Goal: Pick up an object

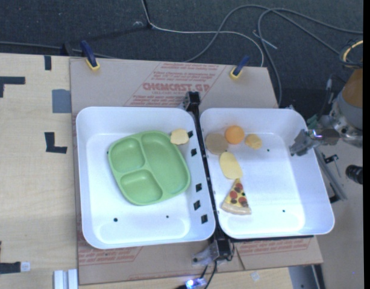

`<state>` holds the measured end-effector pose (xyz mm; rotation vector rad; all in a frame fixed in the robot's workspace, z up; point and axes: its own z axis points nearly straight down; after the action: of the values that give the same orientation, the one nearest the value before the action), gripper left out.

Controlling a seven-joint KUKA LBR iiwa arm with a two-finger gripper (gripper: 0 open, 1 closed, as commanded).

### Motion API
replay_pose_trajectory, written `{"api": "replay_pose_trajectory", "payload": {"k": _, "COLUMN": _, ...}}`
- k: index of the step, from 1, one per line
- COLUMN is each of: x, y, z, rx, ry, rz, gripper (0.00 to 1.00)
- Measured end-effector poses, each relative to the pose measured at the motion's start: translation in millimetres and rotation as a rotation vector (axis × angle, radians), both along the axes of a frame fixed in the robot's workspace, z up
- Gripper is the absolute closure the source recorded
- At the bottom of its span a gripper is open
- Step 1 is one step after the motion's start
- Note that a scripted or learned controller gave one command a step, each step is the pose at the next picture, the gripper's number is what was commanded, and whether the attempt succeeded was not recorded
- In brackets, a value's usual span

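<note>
Around the pizza slice, the right bin's floor lies open toward the right wall and the near rim. Just beyond the slice, a yellow piece, tan disc, orange ball and small yellow lump crowd together.

A grey metal arm with an orange band, ending in a small dark-tipped hand.

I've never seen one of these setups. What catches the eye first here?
Probably the green divided tray lying in the left bin. Next, the toy food clustered in the right bin: an orange ball and a pizza slice. The gripper hangs at that bin's right rim.
</note>
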<state>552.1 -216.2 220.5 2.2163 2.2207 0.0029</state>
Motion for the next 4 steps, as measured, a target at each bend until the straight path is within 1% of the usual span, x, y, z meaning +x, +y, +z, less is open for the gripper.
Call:
{"api": "replay_pose_trajectory", "payload": {"k": 1, "x": 1, "y": 0, "z": 20, "rx": 0.001, "ry": 0.003, "rz": 0.0, "gripper": 1.0}}
{"api": "replay_pose_trajectory", "payload": {"k": 2, "x": -9, "y": 53, "z": 10, "rx": 0.002, "ry": 0.007, "rz": 0.002, "gripper": 1.0}}
{"api": "replay_pose_trajectory", "payload": {"k": 3, "x": 0, "y": 110, "z": 7, "rx": 0.002, "ry": 0.005, "rz": 0.004, "gripper": 1.0}}
{"api": "replay_pose_trajectory", "payload": {"k": 4, "x": 5, "y": 164, "z": -2, "rx": 0.003, "ry": 0.006, "rz": 0.004, "gripper": 1.0}}
